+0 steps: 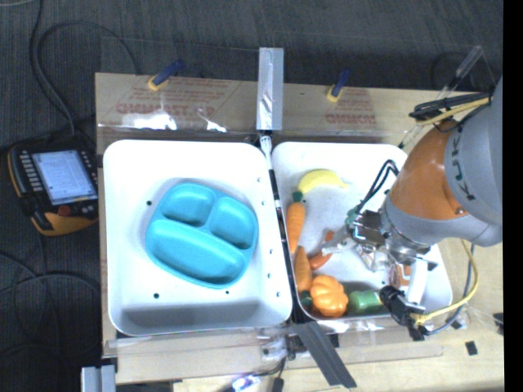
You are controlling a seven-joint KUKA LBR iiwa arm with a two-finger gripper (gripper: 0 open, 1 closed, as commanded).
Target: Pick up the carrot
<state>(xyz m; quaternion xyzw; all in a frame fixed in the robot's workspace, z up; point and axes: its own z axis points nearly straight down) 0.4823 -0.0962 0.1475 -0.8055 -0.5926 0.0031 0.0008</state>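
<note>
The carrot (295, 222) lies lengthwise along the left wall of the right bin (425, 288), its tip pointing to the near side. My gripper (365, 242) hangs low over the middle of that bin, to the right of the carrot and apart from it. A small red piece (322, 257) lies just left of the gripper. The wrist and orange band cover the bin floor under the gripper.
The right bin also holds a yellow banana (320, 180) at the back, a second orange vegetable (301, 269), an orange pumpkin (328, 296) and a green item (364, 301) at the front. In the left bin (122, 219) sits a blue divided plate (202, 232).
</note>
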